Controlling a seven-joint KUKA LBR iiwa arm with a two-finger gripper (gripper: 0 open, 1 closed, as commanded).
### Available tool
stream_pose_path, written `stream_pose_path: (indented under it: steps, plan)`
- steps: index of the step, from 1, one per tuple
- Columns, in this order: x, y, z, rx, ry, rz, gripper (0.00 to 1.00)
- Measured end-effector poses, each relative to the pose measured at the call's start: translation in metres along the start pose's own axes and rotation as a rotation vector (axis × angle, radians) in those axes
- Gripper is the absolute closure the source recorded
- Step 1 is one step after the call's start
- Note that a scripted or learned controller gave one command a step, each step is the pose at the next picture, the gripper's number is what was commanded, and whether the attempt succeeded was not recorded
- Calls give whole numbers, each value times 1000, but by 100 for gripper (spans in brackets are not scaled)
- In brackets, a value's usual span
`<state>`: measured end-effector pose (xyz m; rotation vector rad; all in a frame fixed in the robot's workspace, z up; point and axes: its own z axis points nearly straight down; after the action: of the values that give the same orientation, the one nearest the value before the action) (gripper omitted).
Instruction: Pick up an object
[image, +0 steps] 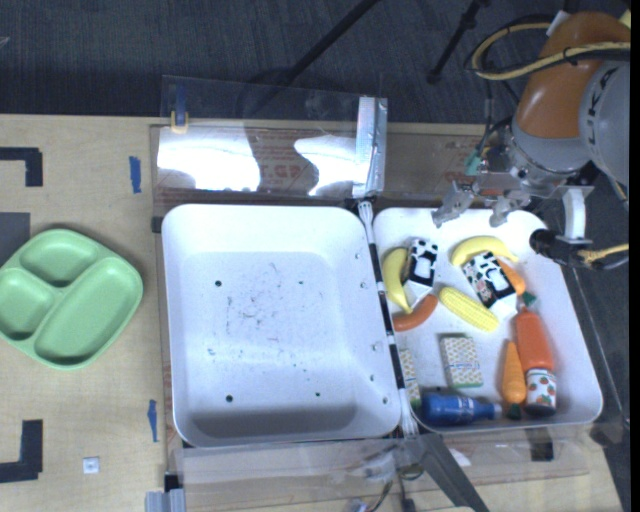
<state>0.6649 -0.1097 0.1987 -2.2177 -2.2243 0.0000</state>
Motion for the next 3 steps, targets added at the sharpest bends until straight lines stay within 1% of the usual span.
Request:
stream_pose_path:
  steps: [1, 2, 3]
  plan:
    - [-28, -46, 76, -15, -4, -182, 0]
    - [-76, -28, 91, -38, -28, -780, 0]
    - [-110, -67, 106, -17, -4, -589, 0]
